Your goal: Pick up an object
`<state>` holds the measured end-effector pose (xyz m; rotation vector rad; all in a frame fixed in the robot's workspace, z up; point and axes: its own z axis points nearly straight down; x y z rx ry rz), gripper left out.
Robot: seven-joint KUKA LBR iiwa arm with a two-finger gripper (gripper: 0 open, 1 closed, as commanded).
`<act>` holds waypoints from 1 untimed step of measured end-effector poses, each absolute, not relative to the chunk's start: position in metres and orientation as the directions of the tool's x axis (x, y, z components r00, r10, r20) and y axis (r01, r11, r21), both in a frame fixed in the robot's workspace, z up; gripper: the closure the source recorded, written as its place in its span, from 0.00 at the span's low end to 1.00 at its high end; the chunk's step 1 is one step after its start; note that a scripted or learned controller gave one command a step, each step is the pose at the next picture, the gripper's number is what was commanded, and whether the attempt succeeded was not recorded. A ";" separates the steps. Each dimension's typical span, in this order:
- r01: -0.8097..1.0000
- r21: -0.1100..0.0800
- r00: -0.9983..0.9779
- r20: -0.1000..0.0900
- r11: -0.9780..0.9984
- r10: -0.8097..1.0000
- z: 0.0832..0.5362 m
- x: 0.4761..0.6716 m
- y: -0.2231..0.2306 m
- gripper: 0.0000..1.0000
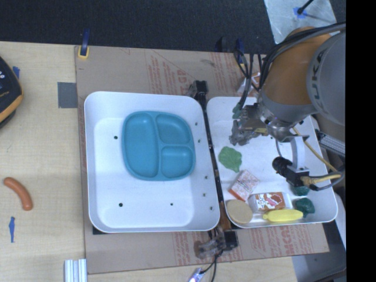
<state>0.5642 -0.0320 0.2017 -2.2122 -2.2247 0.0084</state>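
The right white bin (223,111) holds a green leafy piece (230,157), a small red-and-white packet (244,184), a tan round disc (239,211), a red-labelled packet (269,201), a yellow banana-like piece (283,216) and a dark teal piece (304,205). My gripper (239,135) hangs over the upper left part of that bin, just above the green leafy piece. Nothing shows between its tips. The grey arm with its orange band (296,63) comes in from the right.
The left white bin (100,157) holds a blue divided plate (158,144). An orange sausage-shaped toy (19,192) lies on the bench at far left. A black and yellow device (7,96) sits at the left edge. Cables and a black part (288,168) hang near the arm.
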 end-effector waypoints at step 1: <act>1.000 -0.007 -0.006 -0.001 0.006 1.000 0.202 0.564 -0.032 0.00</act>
